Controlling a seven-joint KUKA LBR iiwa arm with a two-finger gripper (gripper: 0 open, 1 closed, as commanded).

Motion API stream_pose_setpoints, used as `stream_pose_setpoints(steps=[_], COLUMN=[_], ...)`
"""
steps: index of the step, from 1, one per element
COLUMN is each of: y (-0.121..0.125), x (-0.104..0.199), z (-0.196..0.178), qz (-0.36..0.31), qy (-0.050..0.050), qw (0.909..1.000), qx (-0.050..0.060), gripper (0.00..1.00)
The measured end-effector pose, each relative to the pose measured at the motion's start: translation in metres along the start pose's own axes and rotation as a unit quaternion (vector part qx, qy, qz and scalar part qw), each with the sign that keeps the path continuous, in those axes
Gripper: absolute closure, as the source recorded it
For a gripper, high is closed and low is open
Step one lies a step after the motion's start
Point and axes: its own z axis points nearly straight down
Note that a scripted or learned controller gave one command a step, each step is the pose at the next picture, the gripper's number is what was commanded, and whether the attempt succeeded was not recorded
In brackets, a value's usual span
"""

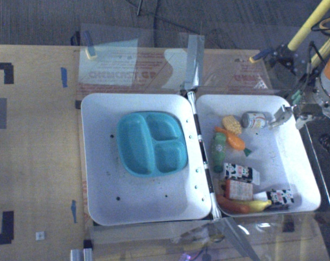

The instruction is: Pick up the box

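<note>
The reddish box (pixel 240 190) is seen lying flat near the front of the right bin (pixel 295 162), its long axis running left to right. A cow-patterned carton (pixel 238 172) lies just behind it, a banana (pixel 258 204) just in front. The gripper (pixel 287 113) is seen at the bin's far right corner.

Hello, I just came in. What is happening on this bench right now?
A robot arm reaches in from the right, and its gripper is above the upper right corner of the right bin, next to a small can. It holds nothing I can see. The right bin contains toy food: corn, a carrot, a green bottle, a black-and-white carton, a red box and a banana. The box lies untouched. The left bin holds a blue divided plate.
</note>
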Motion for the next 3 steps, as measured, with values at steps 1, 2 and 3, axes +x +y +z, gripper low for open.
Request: stream_pose_setpoints(steps=[1,2,3], y=[-0.072,-0.08,-0.039], x=[-0.017,0.058,0.085], z=[0.084,0.123,0.124], qz=[0.113,0.077,0.302], qy=[0.003,-0.003,-0.002], qw=[0.9936,0.997,0.9533], qx=[0.003,-0.008,-0.006], gripper=[0.0,0.0,0.0])
